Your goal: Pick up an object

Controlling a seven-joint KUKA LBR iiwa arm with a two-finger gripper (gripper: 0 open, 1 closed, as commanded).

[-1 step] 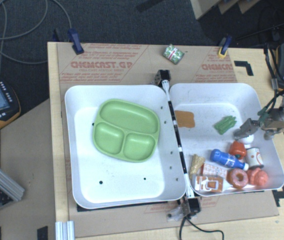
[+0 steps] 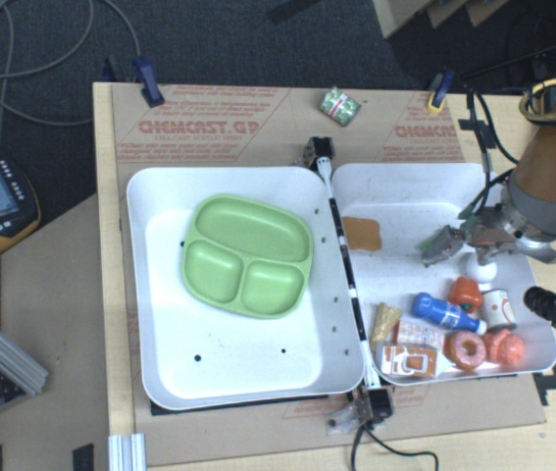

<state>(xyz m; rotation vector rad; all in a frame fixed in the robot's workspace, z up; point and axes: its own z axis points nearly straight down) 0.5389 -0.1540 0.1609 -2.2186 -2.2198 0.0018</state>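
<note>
My gripper [image 2: 441,246] hangs low over the middle of the right bin [image 2: 405,189], pointing left, with the grey and orange arm [image 2: 550,180] behind it at the right. A flat brown piece [image 2: 361,234] lies to its left near the divider. In front of it lie a red-orange item [image 2: 465,290], a blue bottle [image 2: 446,312], a small white can [image 2: 496,307], a pink donut [image 2: 469,350], a red fruit [image 2: 506,346], an orange and white box [image 2: 410,349] and a tan cone-like piece [image 2: 385,322]. Nothing shows in the gripper.
The left bin [image 2: 160,341] holds a green divided plate [image 2: 248,255]. A small green and white packet [image 2: 339,106] lies on the board behind the bins. Blue clamps [image 2: 147,81] [image 2: 439,88] stand at the board's back edge.
</note>
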